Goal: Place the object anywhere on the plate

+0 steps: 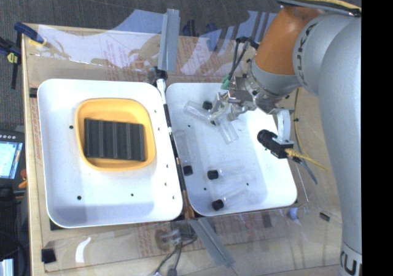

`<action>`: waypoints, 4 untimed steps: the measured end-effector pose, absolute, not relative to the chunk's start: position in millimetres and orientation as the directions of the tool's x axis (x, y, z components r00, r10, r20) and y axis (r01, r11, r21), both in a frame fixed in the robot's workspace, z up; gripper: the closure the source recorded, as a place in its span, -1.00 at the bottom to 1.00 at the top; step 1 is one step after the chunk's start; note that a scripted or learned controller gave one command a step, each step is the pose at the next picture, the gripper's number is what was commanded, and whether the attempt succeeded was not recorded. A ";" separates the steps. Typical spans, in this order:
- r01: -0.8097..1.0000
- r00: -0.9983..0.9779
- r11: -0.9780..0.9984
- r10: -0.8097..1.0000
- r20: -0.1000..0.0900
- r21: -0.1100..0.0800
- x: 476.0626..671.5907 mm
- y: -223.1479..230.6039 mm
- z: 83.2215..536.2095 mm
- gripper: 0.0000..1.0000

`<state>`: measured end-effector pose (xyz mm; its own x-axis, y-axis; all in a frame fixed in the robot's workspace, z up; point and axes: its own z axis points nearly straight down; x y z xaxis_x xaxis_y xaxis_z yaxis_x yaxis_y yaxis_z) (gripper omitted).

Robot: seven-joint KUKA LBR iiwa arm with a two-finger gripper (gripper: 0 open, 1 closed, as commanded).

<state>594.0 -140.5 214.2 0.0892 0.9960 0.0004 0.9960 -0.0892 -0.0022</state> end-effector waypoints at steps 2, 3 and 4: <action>0.963 -0.271 0.271 0.963 -0.001 -0.001 629.2 -52.5 213.2 1.00; 0.927 -0.375 0.375 0.927 -0.001 0.001 647.0 -46.8 191.7 1.00; 0.842 -0.539 0.539 0.842 -0.003 0.003 657.1 -25.4 193.0 1.00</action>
<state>657.1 -25.4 193.0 -0.5393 0.8421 -0.0027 0.8421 0.5393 0.0028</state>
